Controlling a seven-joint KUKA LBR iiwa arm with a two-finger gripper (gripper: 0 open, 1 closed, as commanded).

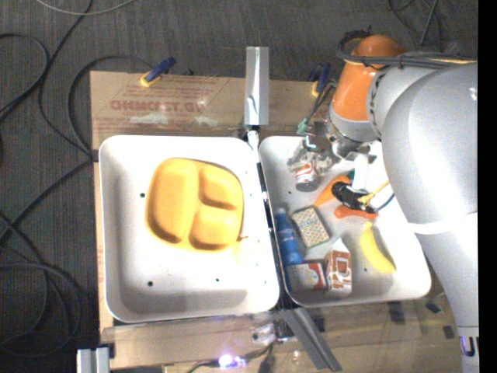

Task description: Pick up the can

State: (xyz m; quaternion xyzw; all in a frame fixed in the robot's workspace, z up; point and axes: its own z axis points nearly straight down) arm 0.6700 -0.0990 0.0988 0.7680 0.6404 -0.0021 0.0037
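My gripper hovers over the can near the right bin's far-left corner, closure unreadable; I judge it light, stiff, slick, best pinched mid-wall across its diameter.

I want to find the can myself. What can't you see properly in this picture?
- Can: camera view, too small and blurred to read its label; the gripper crowds it.
- Right bin: its right side is covered by the grey arm.
- Small cartons: print too small to read.
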